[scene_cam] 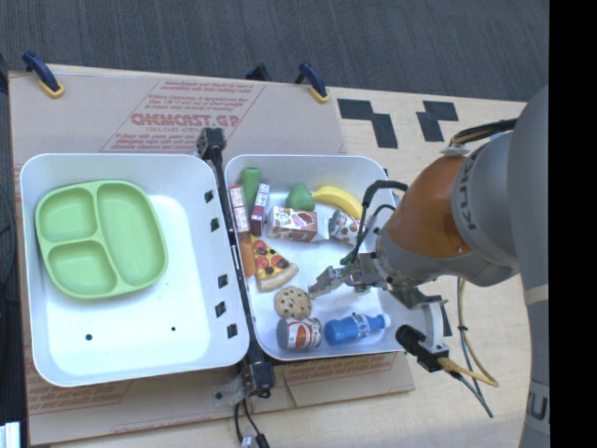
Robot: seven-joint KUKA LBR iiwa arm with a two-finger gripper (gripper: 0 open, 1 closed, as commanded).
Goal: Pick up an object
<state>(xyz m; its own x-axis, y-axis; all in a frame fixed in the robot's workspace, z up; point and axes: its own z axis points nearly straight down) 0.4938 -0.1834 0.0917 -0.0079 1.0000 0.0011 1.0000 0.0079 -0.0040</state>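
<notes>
Reaching in from the right, our grey arm with its orange band [429,215] is the biggest thing over the surface, and it hangs above the right-hand shallow white bin [368,165], beside the left-hand white bin [121,343] that bears a pale green plastic tray with three compartments [98,239]. We see the gripper [328,281] low in the right bin, its metal fingers [322,286] spread a little apart with nothing between them, so we judge that no object is held yet. Around it lie the candidates: a blue plastic bottle with a white cap [354,328] just below the gripper near the bin's front wall, a yellow toy banana [336,197] toward the back, a toy pizza slice with red topping [268,262] to the left, a small red and white can [298,333] beside the bottle, and a round brown chocolate-chip cookie [292,301] nearest the fingertips. We take the cookie or the bottle as the likely target. To do this well, we should centre the fingers over one item alone, turn them across its narrow side, descend until they straddle it without nudging its neighbours, then close firmly before lifting straight up.
</notes>
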